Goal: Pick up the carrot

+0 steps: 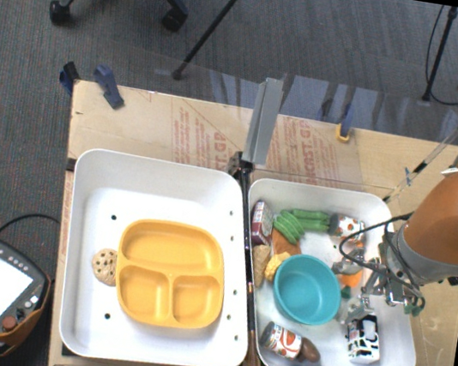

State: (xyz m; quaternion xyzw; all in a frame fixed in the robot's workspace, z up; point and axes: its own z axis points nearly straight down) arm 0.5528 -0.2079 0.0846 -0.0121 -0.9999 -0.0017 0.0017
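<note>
An orange piece that I take for the carrot lies in the right bin, wedged between the green pea pods and the teal bowl. Another orange bit shows at the bowl's right rim, and I cannot tell whether it belongs to the same carrot. My gripper hangs low over the right side of that bin, just right of the bowl and close to the orange bit. Nothing visibly sits in its grasp.
The right bin also holds a tipped can, a black-and-white carton, a dark can, a yellow corn piece and a small toy. In the left bin lie a yellow divided plate and a cookie.
</note>
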